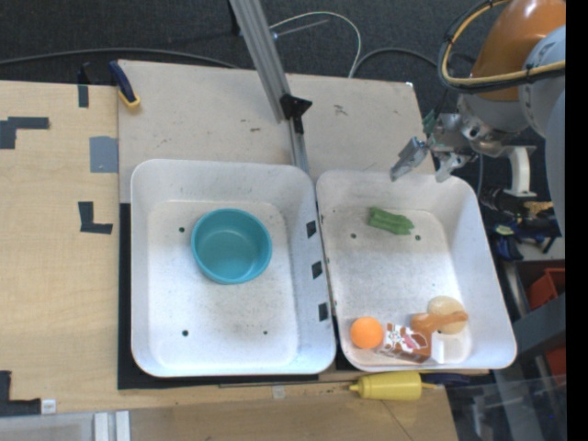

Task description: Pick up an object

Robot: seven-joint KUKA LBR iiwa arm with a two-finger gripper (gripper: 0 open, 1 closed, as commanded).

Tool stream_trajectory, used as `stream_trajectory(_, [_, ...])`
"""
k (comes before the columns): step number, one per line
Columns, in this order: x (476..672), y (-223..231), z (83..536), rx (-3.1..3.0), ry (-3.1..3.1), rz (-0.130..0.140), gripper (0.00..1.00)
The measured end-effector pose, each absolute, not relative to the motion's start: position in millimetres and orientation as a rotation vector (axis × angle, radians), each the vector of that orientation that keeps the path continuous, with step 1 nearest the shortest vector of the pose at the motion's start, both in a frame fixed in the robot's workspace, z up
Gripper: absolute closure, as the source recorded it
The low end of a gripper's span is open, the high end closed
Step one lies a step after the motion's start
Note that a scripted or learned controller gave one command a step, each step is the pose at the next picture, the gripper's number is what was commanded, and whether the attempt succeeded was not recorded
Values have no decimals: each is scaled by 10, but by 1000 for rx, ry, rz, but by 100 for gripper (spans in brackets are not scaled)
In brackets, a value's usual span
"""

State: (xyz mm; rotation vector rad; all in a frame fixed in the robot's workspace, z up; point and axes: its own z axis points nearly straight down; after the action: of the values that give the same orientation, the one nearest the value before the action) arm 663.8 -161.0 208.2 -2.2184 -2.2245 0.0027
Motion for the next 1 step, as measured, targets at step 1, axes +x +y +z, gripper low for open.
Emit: stream_trajectory(1, [6638, -1611, 2082, -2219, -2224, 4, 0])
